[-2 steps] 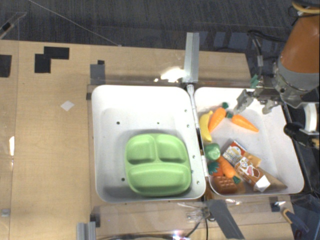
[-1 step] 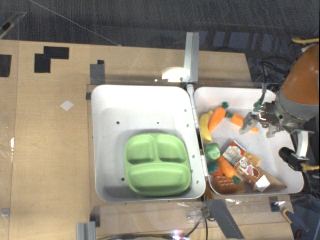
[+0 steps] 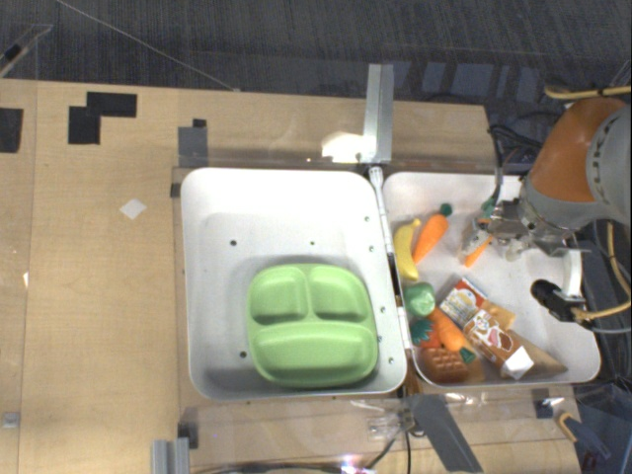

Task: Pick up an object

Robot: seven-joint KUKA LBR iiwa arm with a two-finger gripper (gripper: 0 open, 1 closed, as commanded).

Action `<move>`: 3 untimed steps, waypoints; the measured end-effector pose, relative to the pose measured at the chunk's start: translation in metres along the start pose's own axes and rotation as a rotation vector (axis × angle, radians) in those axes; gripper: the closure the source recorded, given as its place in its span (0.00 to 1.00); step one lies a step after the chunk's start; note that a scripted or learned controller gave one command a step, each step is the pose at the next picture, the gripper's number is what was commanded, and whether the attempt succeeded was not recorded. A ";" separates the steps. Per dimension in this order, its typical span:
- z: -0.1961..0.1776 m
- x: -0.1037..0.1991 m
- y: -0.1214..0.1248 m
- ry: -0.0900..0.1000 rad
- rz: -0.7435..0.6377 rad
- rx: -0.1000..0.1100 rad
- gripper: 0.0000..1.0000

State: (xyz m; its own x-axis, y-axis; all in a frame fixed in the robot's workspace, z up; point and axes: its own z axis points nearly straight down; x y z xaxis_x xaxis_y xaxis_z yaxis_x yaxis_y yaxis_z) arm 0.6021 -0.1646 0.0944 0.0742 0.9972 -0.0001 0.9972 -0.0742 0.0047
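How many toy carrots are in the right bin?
2 clear ones: one carrot near the bin's upper left beside the banana, another carrot lower down by the snack packet. A small orange piece under the end effector is unclear.

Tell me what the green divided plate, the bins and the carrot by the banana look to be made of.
Green divided plate: likely moulded plastic, with a smooth, soft sheen and rounded compartment edges. White bins: probably plastic or coated metal, with uniform matte white walls and small dark holes. Carrot beside the banana: seemingly toy plastic, with flat, saturated orange colour and a green tip.
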 end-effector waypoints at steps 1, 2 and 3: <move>-0.011 0.001 0.001 0.000 0.000 -0.003 1.00; -0.037 -0.017 0.003 -0.001 0.023 0.000 1.00; -0.135 0.026 -0.020 0.000 0.075 -0.001 1.00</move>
